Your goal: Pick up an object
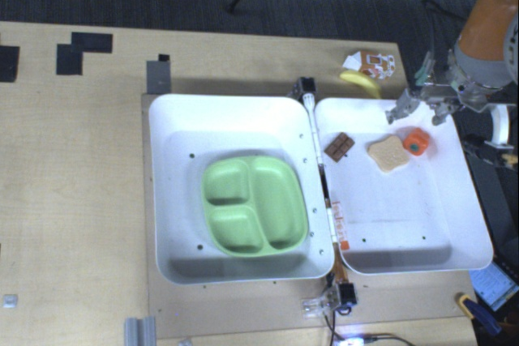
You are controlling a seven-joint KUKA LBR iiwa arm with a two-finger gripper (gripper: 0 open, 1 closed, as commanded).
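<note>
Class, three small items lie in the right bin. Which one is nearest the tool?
The orange item, at the bin's far right, just below the tool. The tan slice touches its left side; the brown piece lies farthest left.

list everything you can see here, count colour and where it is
white bins: 2, white, side by side on the bench
divided plate: 1, light green, three compartments, in the left bin
brown block: 1, dark brown, right bin, near the divider at the far end
bread slice: 1, tan, right bin, far end
orange item: 1, orange with a green spot, right bin, touching the bread slice's right side
yellow item: 1, yellow, on the bench beyond the right bin
bench: 1, light wood
arm: 1, grey with orange band, from the right
gripper: 1, metal, above the right bin's far edge
</note>
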